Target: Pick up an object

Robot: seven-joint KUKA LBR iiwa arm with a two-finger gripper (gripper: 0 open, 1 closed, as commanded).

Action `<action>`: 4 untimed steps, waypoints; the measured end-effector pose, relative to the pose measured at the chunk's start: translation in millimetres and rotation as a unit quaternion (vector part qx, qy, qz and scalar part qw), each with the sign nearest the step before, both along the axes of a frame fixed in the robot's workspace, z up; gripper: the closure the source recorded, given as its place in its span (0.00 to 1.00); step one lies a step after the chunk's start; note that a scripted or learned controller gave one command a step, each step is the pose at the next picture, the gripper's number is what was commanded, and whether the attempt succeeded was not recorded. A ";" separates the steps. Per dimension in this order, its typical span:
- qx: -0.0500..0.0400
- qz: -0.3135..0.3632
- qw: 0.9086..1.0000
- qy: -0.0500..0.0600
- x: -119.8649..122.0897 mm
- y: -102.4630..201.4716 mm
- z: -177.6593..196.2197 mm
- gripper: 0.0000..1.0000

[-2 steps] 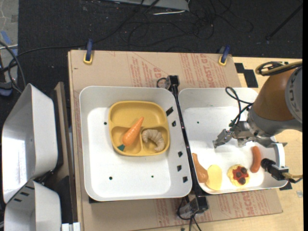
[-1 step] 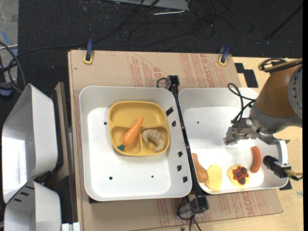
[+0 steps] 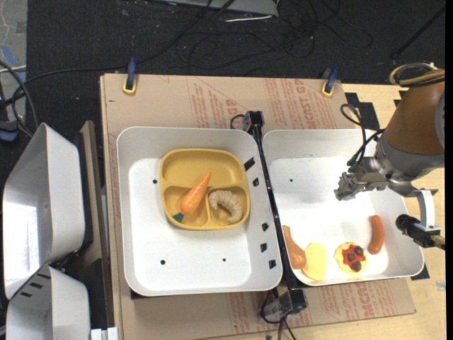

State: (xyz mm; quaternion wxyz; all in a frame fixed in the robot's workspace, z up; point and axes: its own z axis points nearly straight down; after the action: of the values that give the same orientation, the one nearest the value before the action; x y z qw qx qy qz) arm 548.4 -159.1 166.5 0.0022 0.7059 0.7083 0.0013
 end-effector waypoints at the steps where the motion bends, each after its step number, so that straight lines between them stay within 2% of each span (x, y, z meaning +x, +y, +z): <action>1: 0.000 0.000 1.000 0.000 -7.8 4.7 52.8 1.00; 2: -0.001 0.000 1.000 -0.001 -2.2 0.5 115.3 1.00; 3: 0.001 0.002 1.000 0.003 -9.3 54.3 97.2 1.00; 4: 0.001 0.002 1.000 0.003 -17.9 106.0 101.5 1.00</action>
State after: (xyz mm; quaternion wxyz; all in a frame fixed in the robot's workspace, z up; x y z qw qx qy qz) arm 530.5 -53.2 267.9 -0.0007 0.7042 0.7100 0.0005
